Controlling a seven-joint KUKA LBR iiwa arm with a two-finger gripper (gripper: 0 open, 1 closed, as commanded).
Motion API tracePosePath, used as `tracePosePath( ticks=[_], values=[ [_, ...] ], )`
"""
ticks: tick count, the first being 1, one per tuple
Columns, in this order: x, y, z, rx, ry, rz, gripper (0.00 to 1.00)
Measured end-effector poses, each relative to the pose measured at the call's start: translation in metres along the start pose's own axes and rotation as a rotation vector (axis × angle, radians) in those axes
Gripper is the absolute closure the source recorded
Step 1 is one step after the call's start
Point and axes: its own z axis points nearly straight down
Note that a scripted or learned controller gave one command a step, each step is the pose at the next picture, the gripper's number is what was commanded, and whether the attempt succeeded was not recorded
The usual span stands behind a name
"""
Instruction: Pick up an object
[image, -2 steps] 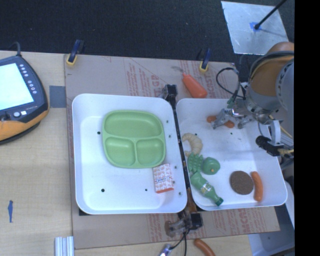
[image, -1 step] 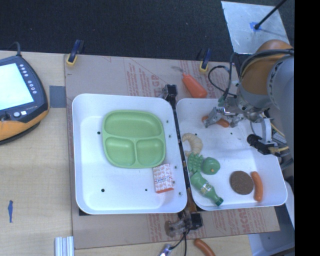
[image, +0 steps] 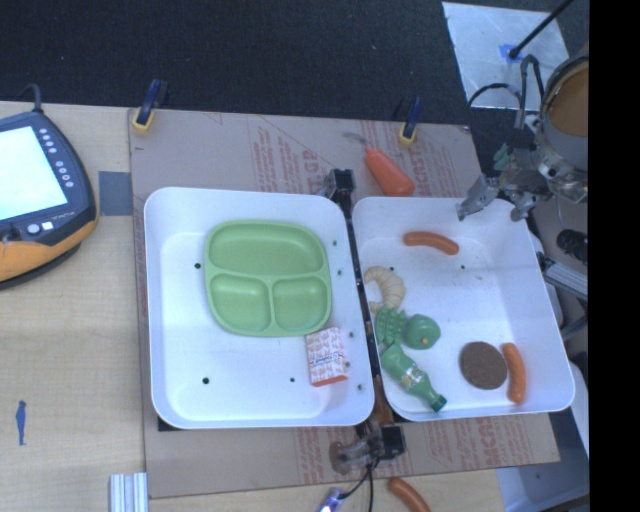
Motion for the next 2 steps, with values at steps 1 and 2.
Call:
tracePosePath(
  ticks=[1,2],
  values=[
    [0.009,-0.001,0.115,0.007,0.002,-0.003,0.0],
    [0.077,-0.003,-0.048,-0.002,0.001,-0.002,0.0]
  ],
)
